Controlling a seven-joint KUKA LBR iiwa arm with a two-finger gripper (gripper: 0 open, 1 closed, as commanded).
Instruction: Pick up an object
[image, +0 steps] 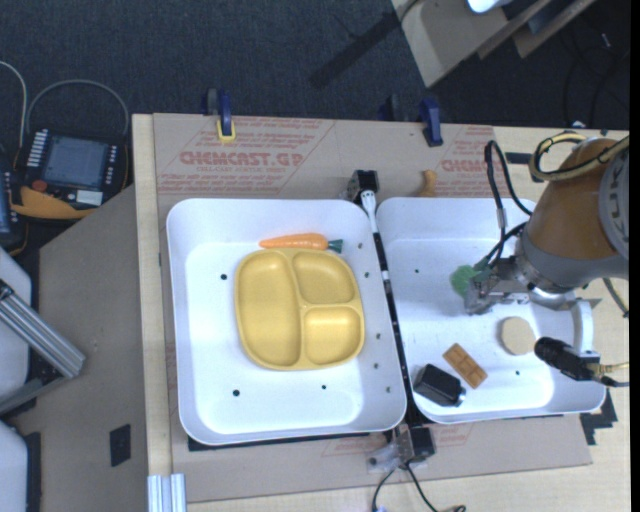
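From the fixed overhead camera, two white bins sat side by side on the bench. The left bin (200, 300) bore a yellow divided plate (298, 308) near its middle, with a toy carrot (295, 241) lying just beyond the plate's far edge, close to it or touching — the view did not settle which. The right bin (420, 240) carried the rest: a small green object (464, 278) toward the middle, a pale round cookie-like piece (516, 335) nearer the front, a brown wafer-like block (464, 365) in front of that, and a black box-shaped item (438, 385) by the front left corner. The arm (580, 210) reached in from the right, orange band above grey wrist, and the gripper (487, 293) was down low in the right bin, right beside the green object and seemingly in contact with it. How wide the gripper stood I could not tell, and nothing was plainly seen held by it. As a judgement, the pick looked about midway: the approach and descent appeared done, with the green object the likely target, but a firm grasp and the lift were not yet shown. The green object sat on or close to the bin floor — no clear gap beneath it — so closing and raising remained.
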